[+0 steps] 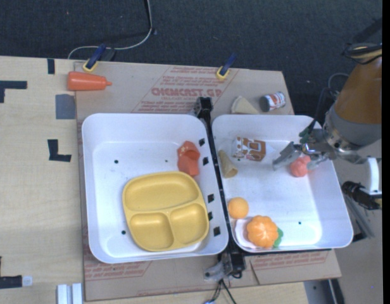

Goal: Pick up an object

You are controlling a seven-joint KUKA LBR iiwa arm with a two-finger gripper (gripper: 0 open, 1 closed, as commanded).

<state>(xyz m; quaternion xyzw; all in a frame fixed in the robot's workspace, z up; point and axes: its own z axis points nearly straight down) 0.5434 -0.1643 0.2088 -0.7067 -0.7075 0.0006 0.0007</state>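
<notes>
My gripper point(301, 158) hangs over the right side of the right bin point(328, 233), reaching in from the right. Its fingers stand open, one grey finger point(283, 157) pointing left. A small pink-red object point(300, 168) lies just below and between the fingers; I cannot tell if they touch it. Also in this bin are a brown-and-white carton point(249, 149), a tan piece point(228, 164) by the left wall, an orange ball point(238, 207) and an orange fruit with green leaves point(263, 231) at the front.
The left bin point(100, 170) holds a yellow divided plate point(164, 209) and a red object point(188, 157) near the shared wall. Behind the bins lie an orange toy point(87, 81), a small can point(271, 101) and a tan wedge point(244, 105).
</notes>
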